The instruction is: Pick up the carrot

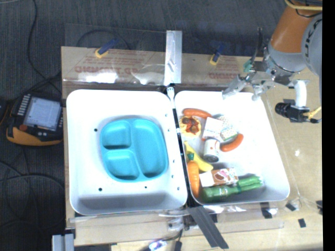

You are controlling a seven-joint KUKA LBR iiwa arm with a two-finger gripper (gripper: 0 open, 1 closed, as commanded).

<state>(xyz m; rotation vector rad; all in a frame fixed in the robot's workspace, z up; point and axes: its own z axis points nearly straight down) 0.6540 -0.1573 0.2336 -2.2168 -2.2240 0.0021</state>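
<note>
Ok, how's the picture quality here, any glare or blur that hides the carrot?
Camera view: even lighting, slightly soft focus; the white right bin looks washed out, with glare on the clear sheet behind; the carrot stays readable at that bin's left wall.

Even overhead light is illuminating the scene, and the two white bins are reading brightest. The left bin [84, 140] is approaching overexposure along its rim, and the blue tray [135, 148] is casting only a soft shadow. Glare is washing out the clear plastic sheet [120, 69] behind the bins. The dark carpet [31, 35] is losing detail in shadow. Focus is holding moderately sharp, with slight softening toward the edges and visible grain.
</note>
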